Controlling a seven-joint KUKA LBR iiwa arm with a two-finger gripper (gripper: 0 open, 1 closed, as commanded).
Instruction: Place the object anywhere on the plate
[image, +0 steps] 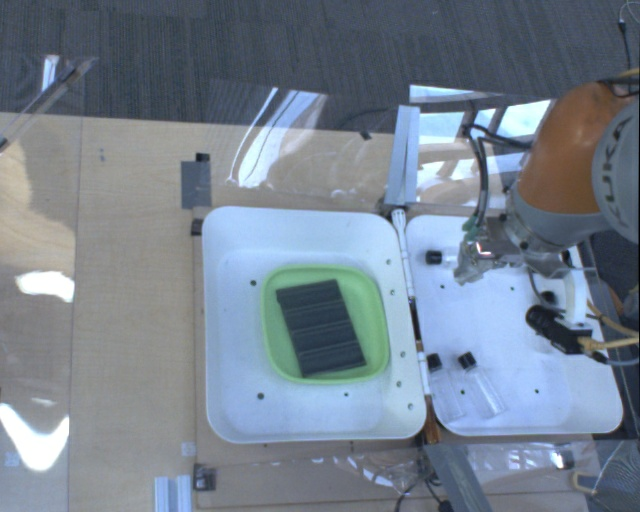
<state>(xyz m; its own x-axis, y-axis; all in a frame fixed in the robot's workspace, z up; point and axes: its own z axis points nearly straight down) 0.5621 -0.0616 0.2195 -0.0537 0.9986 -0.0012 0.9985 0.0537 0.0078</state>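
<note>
A dark grey ribbed rectangular block (320, 327) lies flat in the middle of the green square plate (375, 325), which sits in the left white bin (230, 400). My gripper (472, 262) hangs over the upper part of the right bin (600, 410), well to the right of the plate and apart from the block. It points down and left from the grey wrist below the orange band. Nothing shows in it from this angle.
Three small black pieces (432, 257) (433, 361) (466, 361) lie in the right bin, with a clear plastic item (481, 396) near its front. A black part (556, 329) juts out beside the arm. A metal post (404, 160) stands behind the bins' shared wall.
</note>
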